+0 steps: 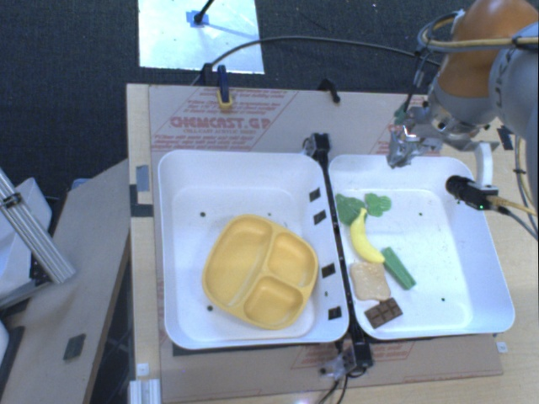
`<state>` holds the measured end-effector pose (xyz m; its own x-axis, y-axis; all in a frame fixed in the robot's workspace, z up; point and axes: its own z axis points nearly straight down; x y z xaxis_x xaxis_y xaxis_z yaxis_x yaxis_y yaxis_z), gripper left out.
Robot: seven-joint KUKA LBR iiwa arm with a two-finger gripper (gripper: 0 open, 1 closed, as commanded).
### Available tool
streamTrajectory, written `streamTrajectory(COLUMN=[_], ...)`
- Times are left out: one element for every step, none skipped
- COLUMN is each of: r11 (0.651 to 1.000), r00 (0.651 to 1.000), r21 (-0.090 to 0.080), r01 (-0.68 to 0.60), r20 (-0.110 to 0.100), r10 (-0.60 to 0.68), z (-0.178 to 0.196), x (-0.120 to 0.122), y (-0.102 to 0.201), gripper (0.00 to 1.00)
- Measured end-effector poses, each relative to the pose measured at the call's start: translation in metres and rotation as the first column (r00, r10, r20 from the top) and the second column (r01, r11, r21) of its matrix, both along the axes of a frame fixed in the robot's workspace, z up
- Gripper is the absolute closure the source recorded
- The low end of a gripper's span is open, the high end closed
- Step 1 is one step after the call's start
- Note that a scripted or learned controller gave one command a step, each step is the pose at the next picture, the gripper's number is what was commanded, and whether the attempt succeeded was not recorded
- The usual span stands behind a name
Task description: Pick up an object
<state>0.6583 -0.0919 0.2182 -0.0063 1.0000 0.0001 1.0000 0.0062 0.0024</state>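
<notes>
My gripper (402,151), grip state unreadable, hovers over the right bin's (484,251) far rim; I'd descend squarely onto the banana (365,239).

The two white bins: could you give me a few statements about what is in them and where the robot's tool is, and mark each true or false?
1. The yellow divided tray lies in the left bin. True.
2. The banana lies in the left bin. False: it lies in the right bin, near the divider between the bins.
3. The tool holds the banana. False: the tool is at the far rim of the right bin, apart from the banana.
4. A brown chocolate piece lies near the right bin's near edge. True.
5. The green block sits inside the yellow tray. False: it lies on the right bin's floor, right of the banana.
</notes>
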Motion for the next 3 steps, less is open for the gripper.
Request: streamTrajectory(r11=[1.0,1.0,1.0], r00=[1.0,1.0,1.0], r21=[0.001,0.001,0.003], r01=[-0.002,-0.002,-0.004], r20=[-0.003,-0.004,-0.003], r10=[0.002,0.002,0.004], z=[0.001,-0.008,-0.013], x=[-0.03,-0.047,-0.067], y=[0.053,0.103,0.157], gripper=[1.0,1.0,1.0])
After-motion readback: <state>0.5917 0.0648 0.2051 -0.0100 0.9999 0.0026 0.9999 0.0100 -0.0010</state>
